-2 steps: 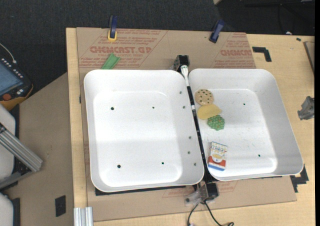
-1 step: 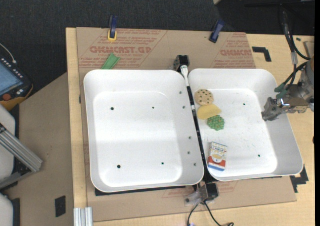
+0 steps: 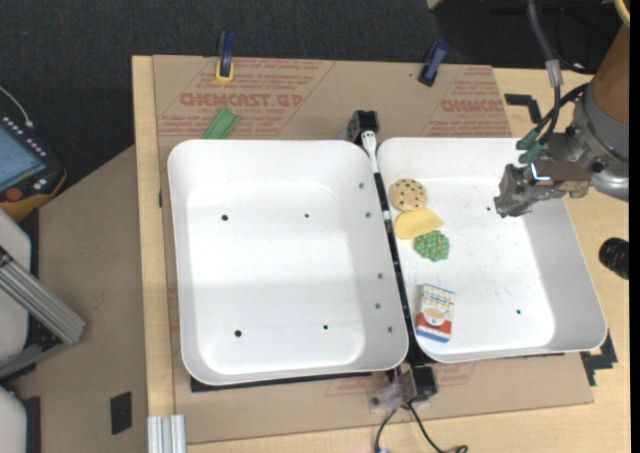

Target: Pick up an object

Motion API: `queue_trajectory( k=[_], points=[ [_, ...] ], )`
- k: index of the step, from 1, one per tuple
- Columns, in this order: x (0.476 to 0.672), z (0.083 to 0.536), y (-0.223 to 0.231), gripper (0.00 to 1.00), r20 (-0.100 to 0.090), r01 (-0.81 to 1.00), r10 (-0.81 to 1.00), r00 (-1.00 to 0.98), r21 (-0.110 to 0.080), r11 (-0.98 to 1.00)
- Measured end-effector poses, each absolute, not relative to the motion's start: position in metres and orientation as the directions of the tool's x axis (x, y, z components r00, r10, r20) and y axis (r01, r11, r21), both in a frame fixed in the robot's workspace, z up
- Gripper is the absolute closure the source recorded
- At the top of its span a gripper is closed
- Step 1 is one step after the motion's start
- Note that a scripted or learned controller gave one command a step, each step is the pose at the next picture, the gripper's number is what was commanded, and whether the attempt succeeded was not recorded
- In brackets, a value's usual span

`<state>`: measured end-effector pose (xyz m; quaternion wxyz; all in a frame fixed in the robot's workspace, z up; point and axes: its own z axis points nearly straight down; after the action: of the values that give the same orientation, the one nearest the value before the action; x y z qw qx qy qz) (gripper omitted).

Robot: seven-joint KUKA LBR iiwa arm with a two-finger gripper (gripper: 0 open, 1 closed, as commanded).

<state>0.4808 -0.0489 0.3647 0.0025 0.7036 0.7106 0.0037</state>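
Along the left side of the right bin lie a round tan cookie, a yellow wedge, a green bumpy piece and a small white and orange carton. My gripper hangs over the upper right part of that bin, well to the right of the cookie and apart from every object. Nothing shows between its fingers.
The left bin sits beside the right one on a brown cardboard sheet. A green strip lies on the cardboard at the back left. Blue clamps hold the far edge. A dark device stands at far left.
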Motion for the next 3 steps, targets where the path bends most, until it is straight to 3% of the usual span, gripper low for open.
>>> queue_trajectory(
  k=[1, 2, 3],
  points=[
    [0.486, 0.313, 0.017, 1.0, 0.002, 1.0, 1.0, -0.007, -0.006, 0.007],
    [0.486, 0.385, 0.062, 1.0, 0.002, 1.0, 1.0, -0.006, 0.009, 0.006],
    [0.479, 0.416, 0.104, 1.0, 0.002, 1.0, 1.0, -0.005, 0.004, 0.005]
  ],
)
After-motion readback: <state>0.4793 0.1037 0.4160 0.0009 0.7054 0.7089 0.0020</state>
